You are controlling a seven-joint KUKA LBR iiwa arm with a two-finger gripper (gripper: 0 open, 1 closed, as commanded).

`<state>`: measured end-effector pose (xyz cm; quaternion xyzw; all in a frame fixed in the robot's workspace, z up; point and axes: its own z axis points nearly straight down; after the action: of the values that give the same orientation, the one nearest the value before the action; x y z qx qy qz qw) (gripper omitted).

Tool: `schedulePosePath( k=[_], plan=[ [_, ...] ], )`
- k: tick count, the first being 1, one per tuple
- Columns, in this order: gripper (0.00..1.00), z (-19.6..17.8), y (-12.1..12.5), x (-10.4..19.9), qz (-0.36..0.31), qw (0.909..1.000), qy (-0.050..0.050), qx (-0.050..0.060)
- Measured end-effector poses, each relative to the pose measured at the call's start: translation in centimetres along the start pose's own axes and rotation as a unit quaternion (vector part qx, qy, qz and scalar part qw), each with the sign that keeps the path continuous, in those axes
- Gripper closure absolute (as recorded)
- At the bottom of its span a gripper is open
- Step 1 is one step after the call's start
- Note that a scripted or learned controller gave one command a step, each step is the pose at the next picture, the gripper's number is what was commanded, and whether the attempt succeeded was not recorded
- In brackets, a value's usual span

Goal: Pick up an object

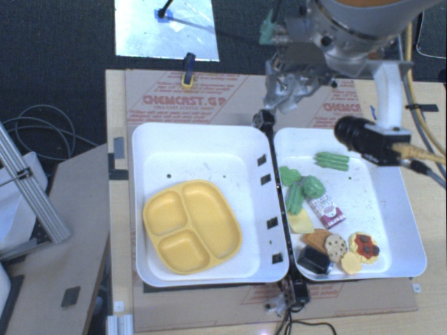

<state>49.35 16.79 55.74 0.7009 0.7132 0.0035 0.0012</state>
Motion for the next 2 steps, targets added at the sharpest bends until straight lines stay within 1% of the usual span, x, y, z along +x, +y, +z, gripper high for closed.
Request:
schedulePosePath(
  k=[2],
  plan=[
    [1.0,-2.2,0.1,0.0,-0.006,1.0,0.001,-0.002]
  ],
)
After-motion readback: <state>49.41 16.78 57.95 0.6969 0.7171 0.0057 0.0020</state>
